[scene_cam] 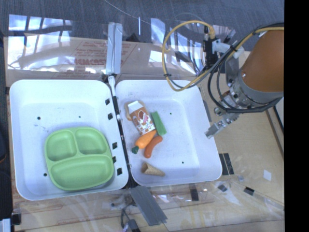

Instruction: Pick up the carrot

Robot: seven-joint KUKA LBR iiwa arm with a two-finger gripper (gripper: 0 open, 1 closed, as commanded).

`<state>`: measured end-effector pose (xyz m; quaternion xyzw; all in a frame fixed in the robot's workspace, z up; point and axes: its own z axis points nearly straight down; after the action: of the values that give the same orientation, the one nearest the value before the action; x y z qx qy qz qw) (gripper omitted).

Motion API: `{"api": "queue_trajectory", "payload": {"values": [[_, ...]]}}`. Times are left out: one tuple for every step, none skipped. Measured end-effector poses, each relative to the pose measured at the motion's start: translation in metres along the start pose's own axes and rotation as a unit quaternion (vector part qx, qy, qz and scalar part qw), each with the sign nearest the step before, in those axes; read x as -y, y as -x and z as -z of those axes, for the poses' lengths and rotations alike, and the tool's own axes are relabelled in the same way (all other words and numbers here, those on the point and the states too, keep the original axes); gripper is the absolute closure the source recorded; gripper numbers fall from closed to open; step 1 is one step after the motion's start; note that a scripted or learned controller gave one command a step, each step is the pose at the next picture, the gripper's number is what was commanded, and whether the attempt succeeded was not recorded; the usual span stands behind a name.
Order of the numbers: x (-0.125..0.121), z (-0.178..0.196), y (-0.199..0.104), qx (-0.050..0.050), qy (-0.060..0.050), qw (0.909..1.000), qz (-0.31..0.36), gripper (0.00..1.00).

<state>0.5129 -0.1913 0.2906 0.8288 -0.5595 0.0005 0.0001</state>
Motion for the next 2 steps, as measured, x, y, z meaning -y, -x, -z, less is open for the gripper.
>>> {"api": "queue_trajectory", "payload": {"values": [[-0.01, -0.083, 0.073, 0.004, 0.003, 0.9987, 0.051, 1.0], [0.067, -0.033, 0.125, 0.001, -0.001, 0.9998, 0.021, 1.0]]}}
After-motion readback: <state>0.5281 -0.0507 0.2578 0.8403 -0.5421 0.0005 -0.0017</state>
